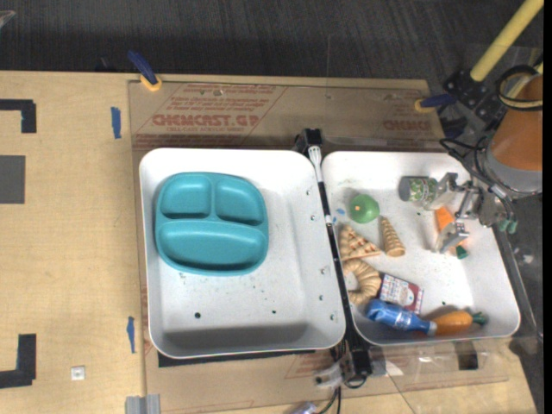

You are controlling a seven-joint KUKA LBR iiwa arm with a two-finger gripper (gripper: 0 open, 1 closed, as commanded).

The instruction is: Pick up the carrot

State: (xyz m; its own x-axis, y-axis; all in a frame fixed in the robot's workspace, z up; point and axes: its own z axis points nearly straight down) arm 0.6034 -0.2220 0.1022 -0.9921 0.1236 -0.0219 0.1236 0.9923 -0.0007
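A small orange carrot [442,218] with a green tip [461,250] lies slanted in the right part of the right bin [492,270]. My gripper [453,209] reaches in from the right and sits over it. One metal finger [448,182] is above the carrot and the other finger [457,230] crosses its lower part, so the carrot sits between them. A second orange carrot-like toy [452,322] with a green end lies along the bin's front wall.
The right bin also holds a grey-green can [418,188], a green ball [364,207], a tan cone [391,235], pastry-like toys [360,261], a red-white packet [401,291] and a blue bottle [397,316]. A teal divided plate [210,222] lies in the left bin [259,317].
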